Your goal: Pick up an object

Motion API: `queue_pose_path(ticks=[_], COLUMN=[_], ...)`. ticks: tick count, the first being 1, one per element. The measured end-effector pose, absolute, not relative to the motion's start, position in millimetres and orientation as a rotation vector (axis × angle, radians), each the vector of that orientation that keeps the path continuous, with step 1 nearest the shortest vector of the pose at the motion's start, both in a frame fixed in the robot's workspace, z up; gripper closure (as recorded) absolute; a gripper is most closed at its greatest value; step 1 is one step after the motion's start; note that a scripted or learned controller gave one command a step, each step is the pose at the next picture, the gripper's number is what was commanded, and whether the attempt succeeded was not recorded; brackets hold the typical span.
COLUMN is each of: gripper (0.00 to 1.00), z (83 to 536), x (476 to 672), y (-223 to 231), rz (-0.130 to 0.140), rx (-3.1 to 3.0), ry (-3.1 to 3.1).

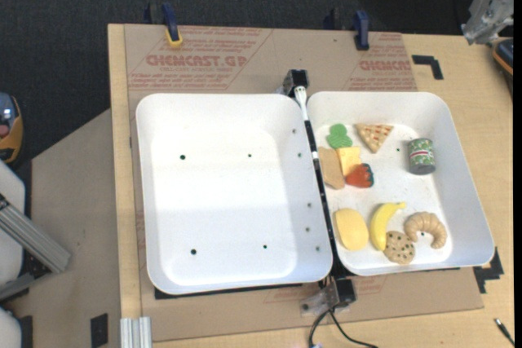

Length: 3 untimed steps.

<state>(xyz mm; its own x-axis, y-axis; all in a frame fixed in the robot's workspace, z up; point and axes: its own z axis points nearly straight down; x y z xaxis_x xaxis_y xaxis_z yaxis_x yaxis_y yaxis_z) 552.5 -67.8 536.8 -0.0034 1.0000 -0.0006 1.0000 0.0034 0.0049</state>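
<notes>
- While the toy food sits packed in the right bin [457,175], the gripper [489,12] hangs up at the far right corner of the bench, outside both bins, and we cannot tell how it is set from this angle.
- We count the candidates all in that right bin: a green can [421,156] standing alone near the right wall, a pizza slice [374,135], a strawberry [360,175], a banana [382,224], a croissant [426,229], a cookie [399,247] and a yellow lemon-like piece [351,229].
- We judge the green can the nearest pick: it lies down and to the left of the gripper in the view, with bare bin floor around it.
- We read the banana's long axis as running roughly from far to near, and it lies just beside the cookie and the lemon-like piece, so it looks more crowded.
- We see the left bin [155,175] holding no toys, well apart from the gripper.
</notes>
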Motion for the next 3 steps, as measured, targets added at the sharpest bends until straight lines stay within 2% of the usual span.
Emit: queue_pose_path(ticks=[1, 2, 3], gripper=[1.0, 1.0, 1.0], z=[521.7, 536.0, 535.3], x=[512.3, 478.1, 479.2], y=[-121.9, -44.1, 58.5], rz=[-0.003, 0.001, 0.002], rx=[2.229, 2.217, 2.214], ry=[2.215, 2.227, 2.23])
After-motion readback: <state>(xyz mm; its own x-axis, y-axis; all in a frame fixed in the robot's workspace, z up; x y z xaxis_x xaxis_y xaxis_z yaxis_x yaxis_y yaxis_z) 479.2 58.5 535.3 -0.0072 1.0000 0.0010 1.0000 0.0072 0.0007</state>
